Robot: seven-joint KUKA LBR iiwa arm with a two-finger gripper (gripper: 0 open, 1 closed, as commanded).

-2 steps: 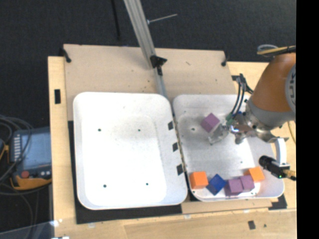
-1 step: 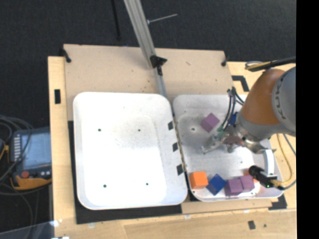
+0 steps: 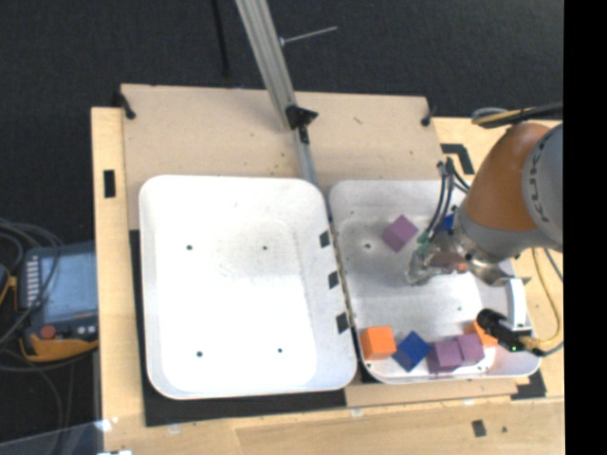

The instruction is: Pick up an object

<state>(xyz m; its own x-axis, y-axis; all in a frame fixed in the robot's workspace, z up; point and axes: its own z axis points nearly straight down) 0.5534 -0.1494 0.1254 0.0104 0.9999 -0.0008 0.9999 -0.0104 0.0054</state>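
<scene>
Near rim of right bin (image 3: 379, 207): orange cube (image 3: 378, 340), blue cube (image 3: 412, 350), two purple blocks (image 3: 453, 353) in row, touching or nearly so. Mid-bin: my claw (image 3: 420, 269) low over floor, nothing visibly between tips; apart or together, cannot tell. Just beyond: purple cube (image 3: 400, 231), near claw, not touching. Left bin (image 3: 152, 254) alongside.
</scene>
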